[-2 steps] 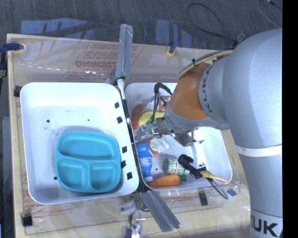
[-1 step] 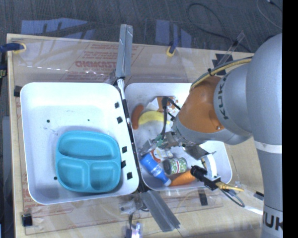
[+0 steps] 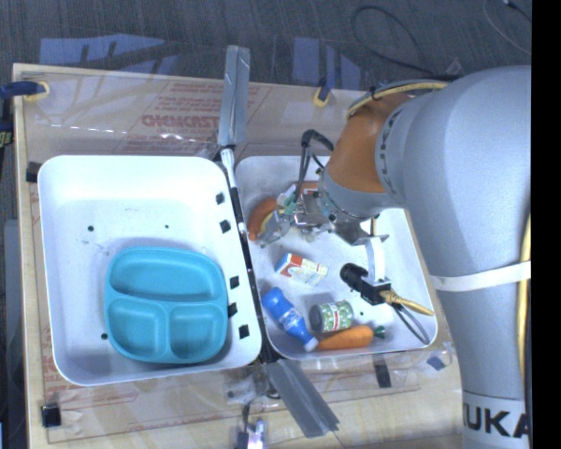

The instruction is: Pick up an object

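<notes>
Carrot (image 3: 346, 338): nearest, well in front of the carton (image 3: 302, 268); leave it.
Blue bottle (image 3: 285, 314): just in front of the carton.
Gripper (image 3: 294, 210): just behind the carton; whether it grips anything cannot be told.
Orange object (image 3: 261, 216): likely target, behind the carton, just beside the gripper; centre over it before gripping.

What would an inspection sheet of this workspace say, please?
Surface: bench bearing a left bin and a right bin, both white.
Job's things: the right bin holds an orange item, box, blue bottle, green can and carrot.
Clutter: blue tray in the left bin.
Claw: claw low in the right bin, beside the orange item; whether it holds anything cannot be told.
Cables: black cable on the floor beyond the bench.
Surroundings: grey carpet; blue clamp at the bench's far left corner.
</notes>
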Tool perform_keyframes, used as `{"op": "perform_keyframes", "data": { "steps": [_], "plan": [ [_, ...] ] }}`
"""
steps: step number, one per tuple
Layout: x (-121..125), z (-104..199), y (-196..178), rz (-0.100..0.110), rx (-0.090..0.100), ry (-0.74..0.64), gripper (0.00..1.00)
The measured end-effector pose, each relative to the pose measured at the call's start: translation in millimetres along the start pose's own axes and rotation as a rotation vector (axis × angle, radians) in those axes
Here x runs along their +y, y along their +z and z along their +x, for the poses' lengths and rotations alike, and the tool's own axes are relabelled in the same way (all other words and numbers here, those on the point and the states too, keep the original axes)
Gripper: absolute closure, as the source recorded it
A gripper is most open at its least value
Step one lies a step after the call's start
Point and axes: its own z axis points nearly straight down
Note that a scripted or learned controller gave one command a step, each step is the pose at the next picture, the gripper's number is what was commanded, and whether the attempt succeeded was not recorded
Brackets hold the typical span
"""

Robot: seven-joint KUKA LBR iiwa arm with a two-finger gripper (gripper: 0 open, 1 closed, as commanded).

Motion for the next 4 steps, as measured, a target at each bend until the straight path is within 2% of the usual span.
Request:
{"op": "perform_keyframes", "data": {
  "steps": [1, 2, 3, 4],
  "plan": [
    [43.6, -34.5, 5.7, 0.03, 0.011, -0.084, 0.0],
    [43.8, -33.4, -3.6, 0.033, 0.009, -0.092, 1.0],
    [46.3, 2.1, -101.3, -0.001, 0.0, -0.025, 1.0],
    [30.2, 70.7, -99.2, 0.002, 0.001, -0.058, 1.0]
  ]
}}
